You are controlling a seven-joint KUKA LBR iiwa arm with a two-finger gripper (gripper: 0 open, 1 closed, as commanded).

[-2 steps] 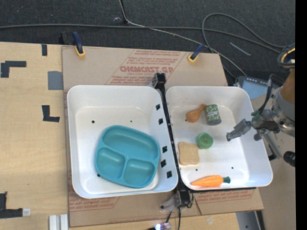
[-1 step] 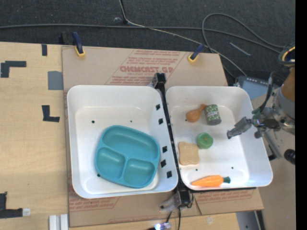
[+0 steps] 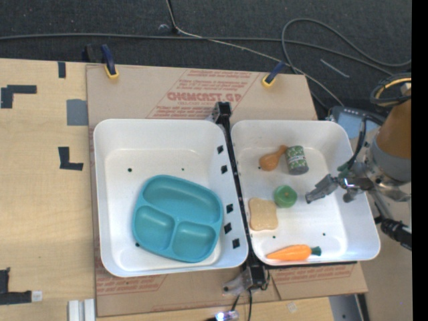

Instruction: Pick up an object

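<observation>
Objects for picking all lie in the right bin, and I place them against the green apple near its middle. Just up from the apple stands a small green can, its label too blurred for me to read, with a brown drumstick touching the can's left side. Below and left of the apple rests a tan slice of bread; farther down, by the near wall, lies an orange carrot. My hand hangs just right of the apple, nothing between its fingers; I cannot tell if they are spread or closed. Nothing stands between the hand and the apple. Well left of the apple, the left bin carries a teal divided plate. Behind both bins a cardboard sheet reads "CHEMCAST GP" in red. Underneath is a pale wooden tabletop with dark tape marks; dark carpet and cables lie beyond.
</observation>
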